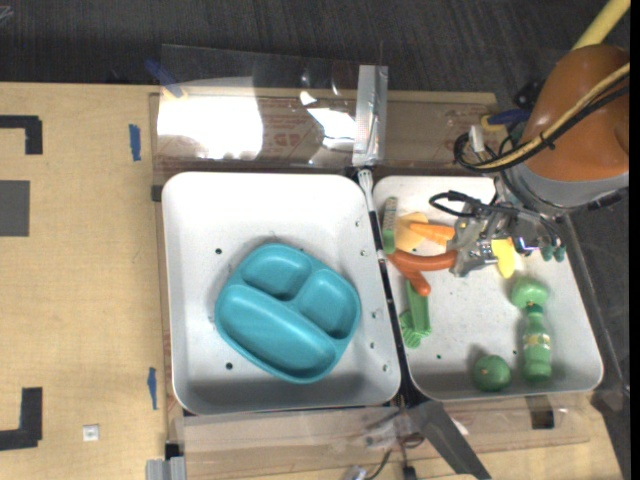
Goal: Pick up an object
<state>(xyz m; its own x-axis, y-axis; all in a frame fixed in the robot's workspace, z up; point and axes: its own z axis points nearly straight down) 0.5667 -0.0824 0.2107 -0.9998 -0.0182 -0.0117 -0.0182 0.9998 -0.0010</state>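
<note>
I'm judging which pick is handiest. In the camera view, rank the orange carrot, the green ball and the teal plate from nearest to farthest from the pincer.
1. Orange carrot: right bin, just left of the pincer.
2. Green ball: same bin, near its front edge.
3. Teal plate: left bin, across the divider.

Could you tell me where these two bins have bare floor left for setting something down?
Left white bin: bare strip along its far edge and left side, around the teal divided plate. Right white bin: a small patch between the green block and green bottle; crowded near the gripper.
</note>
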